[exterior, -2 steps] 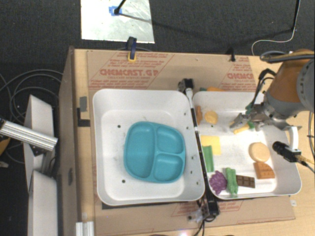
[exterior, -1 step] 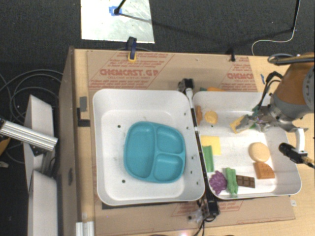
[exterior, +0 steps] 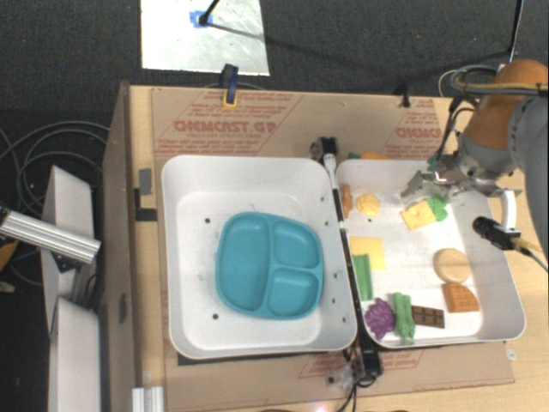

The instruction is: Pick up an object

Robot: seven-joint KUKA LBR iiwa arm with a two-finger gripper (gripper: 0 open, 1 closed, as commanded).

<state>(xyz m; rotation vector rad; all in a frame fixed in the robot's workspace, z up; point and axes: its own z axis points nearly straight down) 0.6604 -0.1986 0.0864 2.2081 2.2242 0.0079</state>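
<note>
The gripper [exterior: 433, 181] hangs low over the right bin's [exterior: 506, 312] far edge, just above the yellow block [exterior: 418, 218] and green piece [exterior: 437, 209] lying a little nearer the bin's middle, though its grip I cannot tell.

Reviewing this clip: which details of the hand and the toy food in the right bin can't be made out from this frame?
- Hand, camera view: its fingers blur into the metal parts above the yellow wedge, so contact with it is unclear.
- Green piece: partly covered by the hand, so its shape is unclear.
- Arm: cut off by the right edge.
- Orange piece: narrow, tucked against the right bin wall, too small to identify.
</note>
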